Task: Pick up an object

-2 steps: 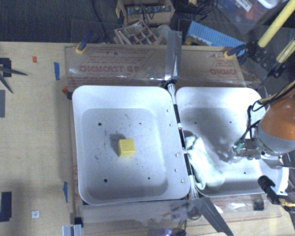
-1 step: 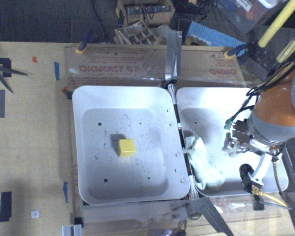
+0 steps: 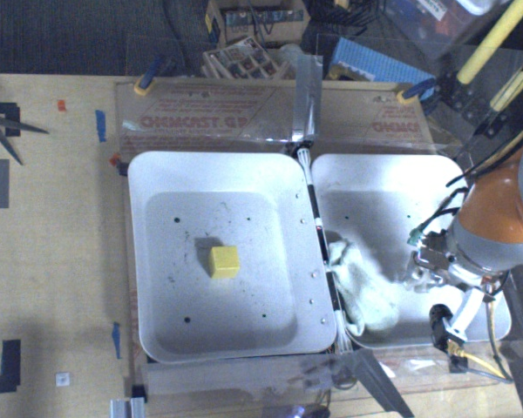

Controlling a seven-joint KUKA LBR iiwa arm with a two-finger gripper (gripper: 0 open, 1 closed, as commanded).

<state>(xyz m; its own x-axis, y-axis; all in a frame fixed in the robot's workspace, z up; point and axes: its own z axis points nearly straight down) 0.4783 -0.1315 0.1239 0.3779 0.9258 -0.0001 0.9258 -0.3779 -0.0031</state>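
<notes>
A small yellow block lies near the middle of the left bin. A pale white crumpled thing rests against the left wall of the right bin, toward its front. My gripper hangs low over the right bin, just to the right of the white thing and close to it. The grey arm with its orange band comes in from the right above it. Nothing can be seen in the gripper's grasp.
The raised divider between the two bins runs just left of the white thing. A cable and a black-and-white fitting hang below the wrist near the right bin's front edge. Clear panels stand behind the bins.
</notes>
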